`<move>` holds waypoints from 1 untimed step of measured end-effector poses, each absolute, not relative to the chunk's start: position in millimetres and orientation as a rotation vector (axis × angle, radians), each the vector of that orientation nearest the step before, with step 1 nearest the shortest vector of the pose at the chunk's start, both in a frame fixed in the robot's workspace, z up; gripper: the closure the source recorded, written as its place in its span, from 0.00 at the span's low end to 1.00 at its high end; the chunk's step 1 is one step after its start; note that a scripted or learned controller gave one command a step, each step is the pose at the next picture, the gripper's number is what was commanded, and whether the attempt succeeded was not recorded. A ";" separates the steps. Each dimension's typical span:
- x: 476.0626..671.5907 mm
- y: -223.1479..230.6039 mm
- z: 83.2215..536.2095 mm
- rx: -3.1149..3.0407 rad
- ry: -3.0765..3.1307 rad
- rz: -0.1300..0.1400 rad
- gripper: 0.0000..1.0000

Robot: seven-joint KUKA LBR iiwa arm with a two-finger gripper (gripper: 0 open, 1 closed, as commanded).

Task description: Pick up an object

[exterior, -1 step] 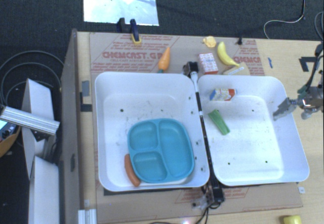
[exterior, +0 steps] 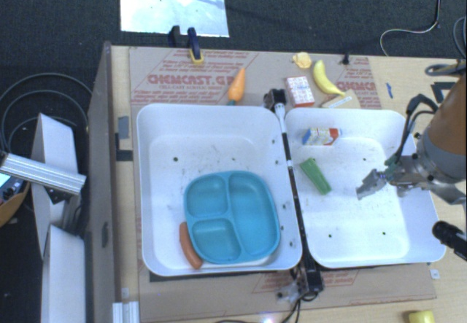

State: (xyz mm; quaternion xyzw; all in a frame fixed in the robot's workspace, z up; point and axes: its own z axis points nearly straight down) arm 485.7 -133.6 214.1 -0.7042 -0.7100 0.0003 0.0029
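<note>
Grey metal marks the claw, which hangs low over the right bin, reaching in from the arm at the bin's right side; its fingers are small and blurred against the white floor, so I cannot tell whether they are spread or closed, and nothing can be seen between them. Just to the claw's left, near but apart from it, lies a green block, tilted on the bin floor, the closest thing to grasp. Farther up and left of the claw, near the bin's back wall, sits a small white carton with blue and red on it. Beyond the divider, well to the claw's left, the left bin holds a blue sectioned tray with an orange sausage-shaped piece just beside its lower left corner. Outside the bins, above the claw, a banana, a small box and a carrot rest on the cardboard. As for progress, the pick looks not yet done: every object lies on a surface, none lifted. What probably remains is to settle on the green block, close on it, and raise it clear.
</note>
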 end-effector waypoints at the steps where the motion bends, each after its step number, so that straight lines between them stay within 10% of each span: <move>1: 544.8 -92.3 176.8 -2.212 -2.234 -0.004 0.00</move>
